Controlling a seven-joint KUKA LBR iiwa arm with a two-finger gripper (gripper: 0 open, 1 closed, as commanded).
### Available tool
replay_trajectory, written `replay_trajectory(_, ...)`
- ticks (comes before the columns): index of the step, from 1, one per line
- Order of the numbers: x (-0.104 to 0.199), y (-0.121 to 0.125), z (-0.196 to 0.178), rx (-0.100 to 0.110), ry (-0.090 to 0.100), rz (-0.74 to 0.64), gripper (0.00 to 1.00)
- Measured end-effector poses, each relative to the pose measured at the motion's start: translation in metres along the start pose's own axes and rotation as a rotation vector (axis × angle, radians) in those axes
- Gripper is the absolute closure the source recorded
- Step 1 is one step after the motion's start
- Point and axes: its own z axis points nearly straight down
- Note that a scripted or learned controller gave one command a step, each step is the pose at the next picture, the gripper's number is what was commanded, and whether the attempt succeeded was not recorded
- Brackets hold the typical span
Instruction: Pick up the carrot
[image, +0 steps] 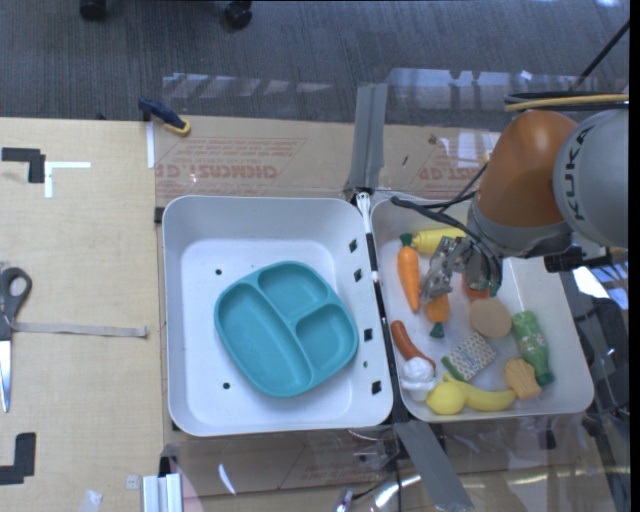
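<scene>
Claw (437, 283) hovers just right of the carrot (409, 277).

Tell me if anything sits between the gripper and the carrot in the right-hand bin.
Nothing visible does. The gripper hangs low in the right bin, just right of the carrot, with only bare bin floor between them. The corn cob lies behind the carrot and the sausage in front, both off that line.

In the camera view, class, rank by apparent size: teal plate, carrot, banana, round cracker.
1. teal plate, by far the largest
2. banana
3. carrot, close to the banana in length but slimmer, so that pair is unsure
4. round cracker, smallest
</scene>
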Motion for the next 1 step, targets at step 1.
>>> replay_trajectory(1,0.0786,0.0709,-0.0893,0.0,0.007,0.16,1.0)
